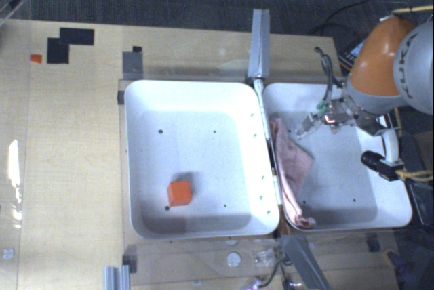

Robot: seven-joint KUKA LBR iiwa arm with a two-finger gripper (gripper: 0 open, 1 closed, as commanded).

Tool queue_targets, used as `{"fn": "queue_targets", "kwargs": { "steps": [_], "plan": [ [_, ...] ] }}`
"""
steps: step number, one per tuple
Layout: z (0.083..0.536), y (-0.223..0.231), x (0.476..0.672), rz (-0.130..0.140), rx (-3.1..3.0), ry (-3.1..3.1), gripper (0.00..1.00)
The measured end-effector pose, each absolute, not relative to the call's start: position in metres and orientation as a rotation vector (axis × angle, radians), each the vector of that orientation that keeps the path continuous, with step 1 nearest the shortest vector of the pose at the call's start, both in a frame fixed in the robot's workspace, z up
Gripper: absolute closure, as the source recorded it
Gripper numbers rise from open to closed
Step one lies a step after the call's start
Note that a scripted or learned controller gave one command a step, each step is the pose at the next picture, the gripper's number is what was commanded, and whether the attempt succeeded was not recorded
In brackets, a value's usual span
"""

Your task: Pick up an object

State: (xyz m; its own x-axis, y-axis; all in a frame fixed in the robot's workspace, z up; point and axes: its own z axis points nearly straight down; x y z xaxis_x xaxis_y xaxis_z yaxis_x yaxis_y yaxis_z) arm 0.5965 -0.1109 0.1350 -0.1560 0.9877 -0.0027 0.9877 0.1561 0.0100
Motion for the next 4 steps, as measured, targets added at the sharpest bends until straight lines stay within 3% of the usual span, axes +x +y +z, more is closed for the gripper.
{"fn": "queue_targets", "kwargs": {
  "steps": [1, 2, 4],
  "plan": [
    [0.091, -0.150, 0.568, 0.013, 1.835, 2.531, 0.00],
    [0.092, -0.096, 0.550, 0.016, 1.795, 2.556, 0.00],
    [0.090, -0.108, 0.673, 0.012, 2.117, 2.306, 0.00]
  ]
}}
